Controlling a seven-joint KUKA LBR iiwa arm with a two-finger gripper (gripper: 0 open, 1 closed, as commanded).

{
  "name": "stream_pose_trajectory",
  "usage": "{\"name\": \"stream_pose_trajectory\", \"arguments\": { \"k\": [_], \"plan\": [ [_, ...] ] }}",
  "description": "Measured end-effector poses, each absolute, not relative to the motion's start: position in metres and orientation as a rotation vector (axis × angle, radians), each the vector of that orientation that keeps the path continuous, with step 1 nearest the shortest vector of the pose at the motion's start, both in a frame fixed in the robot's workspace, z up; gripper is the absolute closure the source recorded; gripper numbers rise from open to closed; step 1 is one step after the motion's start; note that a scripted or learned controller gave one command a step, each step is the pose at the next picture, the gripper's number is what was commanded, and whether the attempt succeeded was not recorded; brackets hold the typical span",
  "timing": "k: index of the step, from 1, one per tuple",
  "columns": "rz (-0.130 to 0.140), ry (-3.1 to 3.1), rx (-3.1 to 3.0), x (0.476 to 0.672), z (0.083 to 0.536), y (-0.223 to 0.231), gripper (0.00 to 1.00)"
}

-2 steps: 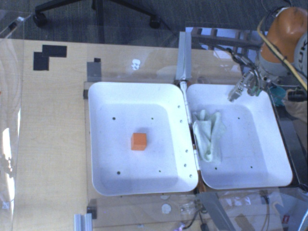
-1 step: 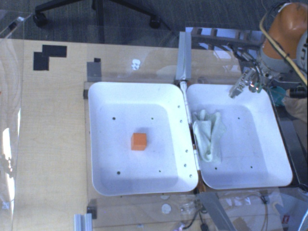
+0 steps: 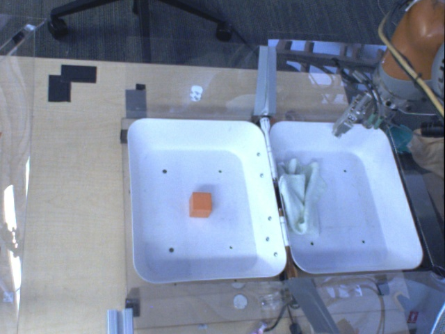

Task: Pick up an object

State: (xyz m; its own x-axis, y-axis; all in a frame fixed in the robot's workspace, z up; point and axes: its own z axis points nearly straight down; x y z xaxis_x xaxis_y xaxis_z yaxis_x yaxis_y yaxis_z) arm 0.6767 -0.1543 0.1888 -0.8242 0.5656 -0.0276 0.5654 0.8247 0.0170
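At upper right, my gripper (image 3: pixel 345 126) hovers over the right bin's (image 3: pixel 389 256) far rim; whether it is clenched I cannot tell. I'd centre above the cloth (image 3: pixel 300 195) at frame centre-right, or the cube (image 3: pixel 201 204) left of centre, then descend straight.

A black chair base (image 3: pixel 139 9) stands on dark carpet beyond the bench's (image 3: pixel 62 221) far edge. 2 black patches (image 3: pixel 69 82) mark its far-left corner.
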Motion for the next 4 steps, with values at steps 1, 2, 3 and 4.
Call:
{"name": "stream_pose_trajectory", "arguments": {
  "k": [1,2,3,4],
  "plan": [
    [0.003,3.052,0.702,0.65,0.222,-0.129,1.0],
    [0.006,3.044,0.699,0.652,0.235,-0.128,1.0],
    [0.001,3.125,0.212,0.646,0.108,-0.132,1.0],
    [0.003,3.114,0.213,0.649,0.122,-0.131,1.0]
  ]
}}
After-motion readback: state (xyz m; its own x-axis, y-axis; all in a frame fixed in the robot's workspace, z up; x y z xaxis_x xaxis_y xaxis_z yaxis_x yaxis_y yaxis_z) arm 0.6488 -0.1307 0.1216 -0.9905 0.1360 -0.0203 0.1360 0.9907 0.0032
